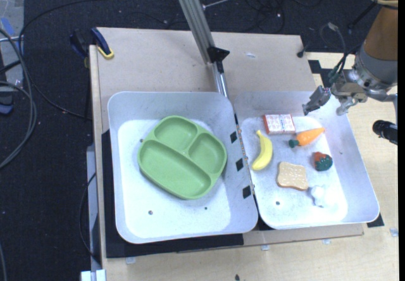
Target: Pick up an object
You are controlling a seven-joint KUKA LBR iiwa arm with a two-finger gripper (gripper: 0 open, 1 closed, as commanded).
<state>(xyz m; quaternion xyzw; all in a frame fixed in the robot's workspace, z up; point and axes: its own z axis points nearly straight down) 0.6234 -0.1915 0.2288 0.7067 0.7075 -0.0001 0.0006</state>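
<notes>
The right bin [354, 166] holds several toy foods: a yellow banana [262, 150], a red-and-white box [279, 123], an orange carrot [308, 137], a slice of toast [292, 176], a red strawberry [322, 161] and a small white lump [318, 195]. My gripper [329, 101] hangs over the bin's far right corner, above and to the right of the box and carrot. Its two fingers stand apart with nothing between them.
The left bin [126, 210] carries a green three-compartment plate [183, 156]. A slanted metal pole [197, 14] runs from the top down to the gap between the bins. The arm's orange band [384, 30] rises at the far right.
</notes>
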